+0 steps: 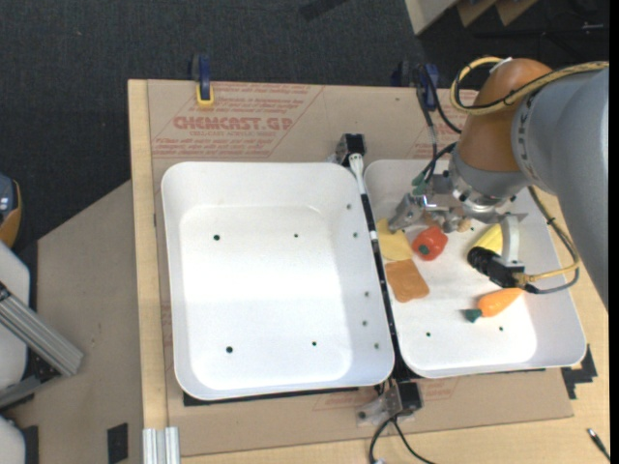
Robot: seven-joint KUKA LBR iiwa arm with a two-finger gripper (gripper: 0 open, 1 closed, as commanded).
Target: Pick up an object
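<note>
My gripper (427,218) hangs low over the upper left part of the right bin (542,351). A small red tomato-like piece (430,244) lies just under and in front of it, close to touching. A pale yellow flat slice (394,246) sits to the left of the red piece, by the bin's left wall. A brown toast-like slice (407,280) lies below that. An orange carrot with a green end (497,303) rests toward the right. A yellow wedge (491,236) is partly hidden behind the wrist.
The left bin (193,187) stands beside the right one, sharing a dark divider rail (371,249). Both bins sit on a cardboard-covered bench (155,162). The grey arm with its orange band (503,114) covers the right bin's upper right corner.
</note>
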